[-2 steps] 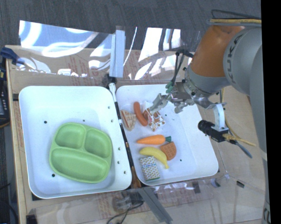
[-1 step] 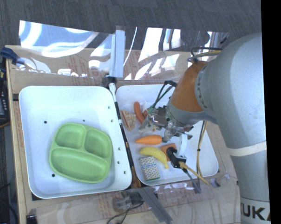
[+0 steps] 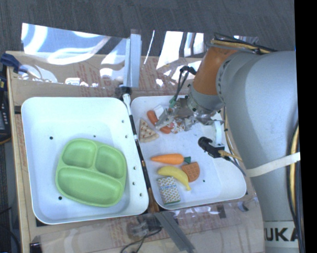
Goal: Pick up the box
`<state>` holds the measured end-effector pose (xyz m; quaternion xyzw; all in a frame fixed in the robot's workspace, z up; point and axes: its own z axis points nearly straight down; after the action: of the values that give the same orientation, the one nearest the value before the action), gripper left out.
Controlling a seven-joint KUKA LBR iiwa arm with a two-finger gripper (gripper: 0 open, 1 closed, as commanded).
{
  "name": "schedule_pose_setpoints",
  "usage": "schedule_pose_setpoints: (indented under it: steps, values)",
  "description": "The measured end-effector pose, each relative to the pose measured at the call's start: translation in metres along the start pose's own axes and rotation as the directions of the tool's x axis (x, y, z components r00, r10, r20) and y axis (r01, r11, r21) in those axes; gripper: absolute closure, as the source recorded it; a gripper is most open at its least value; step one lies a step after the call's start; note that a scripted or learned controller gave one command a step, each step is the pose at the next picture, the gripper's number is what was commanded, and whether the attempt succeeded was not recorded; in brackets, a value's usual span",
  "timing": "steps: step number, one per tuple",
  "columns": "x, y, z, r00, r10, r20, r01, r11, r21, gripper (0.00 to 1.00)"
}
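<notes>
The box (image 3: 169, 190) is small, with a green and yellow printed face, and lies flat near the front edge of the right bin (image 3: 224, 186). My gripper (image 3: 173, 118) is low over the far part of that bin, among small red and white items, well away from the box. The grey arm with its orange band (image 3: 211, 68) comes in from the right above the bin.
Between gripper and box lie a carrot (image 3: 168, 159), a banana (image 3: 175, 176) and a brown waffle (image 3: 191, 171). A pizza slice (image 3: 146, 131) and a red sausage (image 3: 153, 117) sit near the bin's far left. The left bin (image 3: 38, 123) holds a green divided plate (image 3: 91, 172).
</notes>
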<state>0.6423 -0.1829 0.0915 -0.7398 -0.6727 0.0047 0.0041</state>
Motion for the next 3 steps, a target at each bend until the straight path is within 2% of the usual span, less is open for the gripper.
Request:
schedule_pose_setpoints:
  steps: [1, 2, 3]
  values:
    - [0.005, 0.003, -0.011, 1.0, -0.009, -0.005, 0.009, 1.0, -0.007, 1.0]
    - [0.116, -0.001, -0.102, 0.983, -0.186, 0.0, 0.186, 0.983, -0.012, 1.0]
    - [0.071, -0.029, -0.01, 0.926, -0.377, 0.004, 0.377, 0.926, -0.013, 1.0]
